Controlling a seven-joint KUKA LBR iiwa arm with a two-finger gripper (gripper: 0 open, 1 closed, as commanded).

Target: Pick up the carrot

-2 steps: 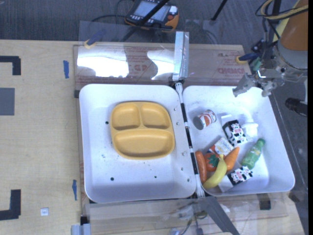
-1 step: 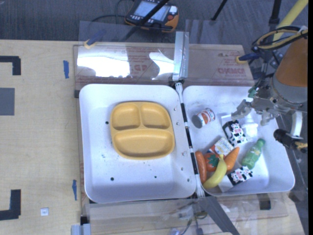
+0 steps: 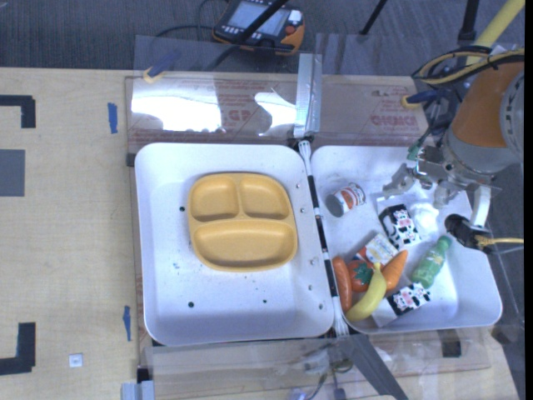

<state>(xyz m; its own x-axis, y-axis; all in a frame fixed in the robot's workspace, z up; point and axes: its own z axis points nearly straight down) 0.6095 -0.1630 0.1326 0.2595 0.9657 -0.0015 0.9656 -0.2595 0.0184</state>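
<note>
carrot [image 3: 395, 267] | long axis diagonal, tip up-right | gripper [image 3: 426, 192]: cannot tell state

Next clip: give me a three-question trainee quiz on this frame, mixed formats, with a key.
1. True or false: the yellow divided plate lies in the left bin.
2. Which thing lies partly over the carrot? A) green bottle B) banana C) small can
3. Fill in: the hand hangs over the ___ bin.

Key: 1 true; 2 B; 3 right.
</note>
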